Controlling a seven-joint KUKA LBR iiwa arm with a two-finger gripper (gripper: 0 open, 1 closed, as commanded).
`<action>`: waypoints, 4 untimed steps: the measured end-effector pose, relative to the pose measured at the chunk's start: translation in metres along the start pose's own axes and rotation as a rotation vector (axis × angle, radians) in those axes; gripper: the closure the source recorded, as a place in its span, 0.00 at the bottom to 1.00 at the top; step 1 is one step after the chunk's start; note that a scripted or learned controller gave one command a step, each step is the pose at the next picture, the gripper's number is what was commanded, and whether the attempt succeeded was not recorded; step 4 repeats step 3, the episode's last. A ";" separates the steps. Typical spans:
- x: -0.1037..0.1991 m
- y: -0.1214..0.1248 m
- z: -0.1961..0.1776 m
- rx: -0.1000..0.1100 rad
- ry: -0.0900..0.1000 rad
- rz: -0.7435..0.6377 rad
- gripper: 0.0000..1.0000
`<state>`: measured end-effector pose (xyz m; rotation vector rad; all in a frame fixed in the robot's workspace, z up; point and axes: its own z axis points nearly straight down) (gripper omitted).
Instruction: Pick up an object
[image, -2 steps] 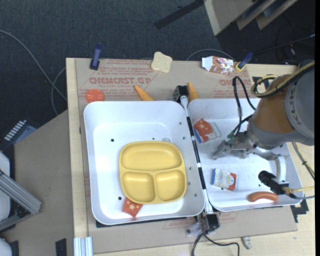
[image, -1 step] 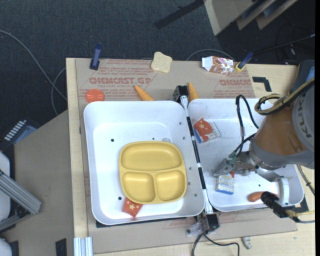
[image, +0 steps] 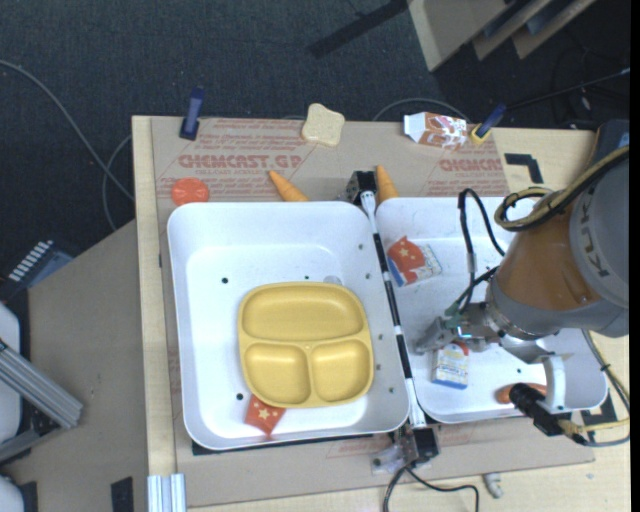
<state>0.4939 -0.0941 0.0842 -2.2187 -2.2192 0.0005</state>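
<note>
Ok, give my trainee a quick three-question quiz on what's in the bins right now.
1. True or false: the yellow divided tray lies in the right bin.
2. Which item lies nearest the claw? A) the red-and-white packet B) the small white-and-blue box C) the bread slice
3. Fill in: the red item with a star peeks out from under the tray's ____ corner.

Key: 1 false, it lies in the left bin; 2 B; 3 lower left.
</note>
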 end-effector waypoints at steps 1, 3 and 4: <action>0.001 0.006 0.000 -0.003 -0.003 0.000 0.00; 0.067 0.022 -0.101 -0.004 -0.001 -0.002 1.00; 0.067 0.022 -0.101 -0.004 -0.001 -0.002 1.00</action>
